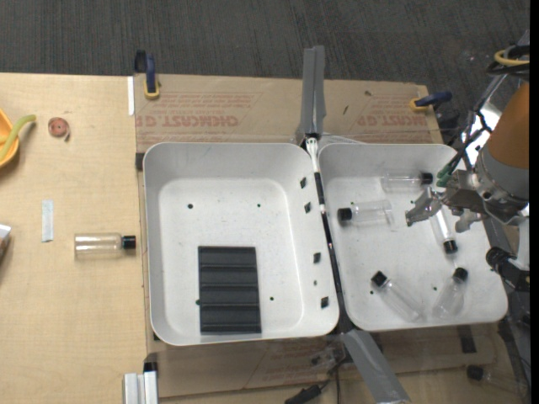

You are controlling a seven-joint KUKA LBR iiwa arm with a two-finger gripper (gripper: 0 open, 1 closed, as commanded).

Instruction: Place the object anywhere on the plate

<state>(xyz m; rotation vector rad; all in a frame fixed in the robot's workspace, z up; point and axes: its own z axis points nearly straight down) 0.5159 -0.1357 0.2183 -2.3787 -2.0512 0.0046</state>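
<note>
Near the black ridged plate (227, 290), left of the end effector (427, 206), I cannot tell its opening; a clear vial (365, 215) lies crosswise just left.

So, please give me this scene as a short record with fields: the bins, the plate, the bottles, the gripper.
left bin: white, holds the dark ribbed plate near its front
right bin: white, holds several clear bottles with black caps, e.g.
outside the bins: one clear bottle on the bench, left
gripper: over the right bin, among the bottles
grasp: cannot tell
plate load: nothing on it
</note>
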